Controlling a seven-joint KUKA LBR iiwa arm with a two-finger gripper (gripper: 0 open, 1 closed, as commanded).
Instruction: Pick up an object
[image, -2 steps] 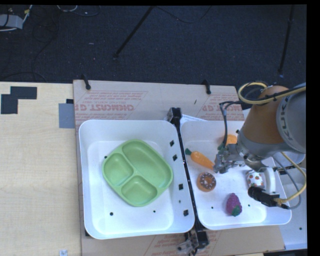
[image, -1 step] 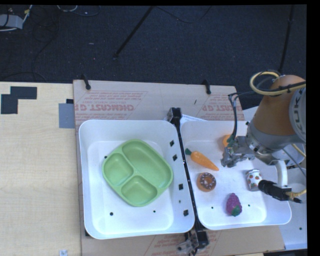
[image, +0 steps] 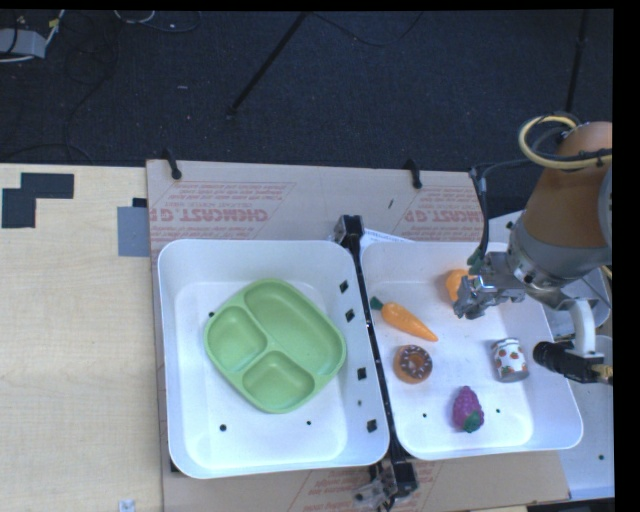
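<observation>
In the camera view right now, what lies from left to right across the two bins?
Green divided plate in the left bin → carrot → doughnut → purple grapes → small white jar, all in the right bin.

end effector (image: 474, 298) over right bin (image: 560, 425), beside carrot (image: 408, 319).
</observation>
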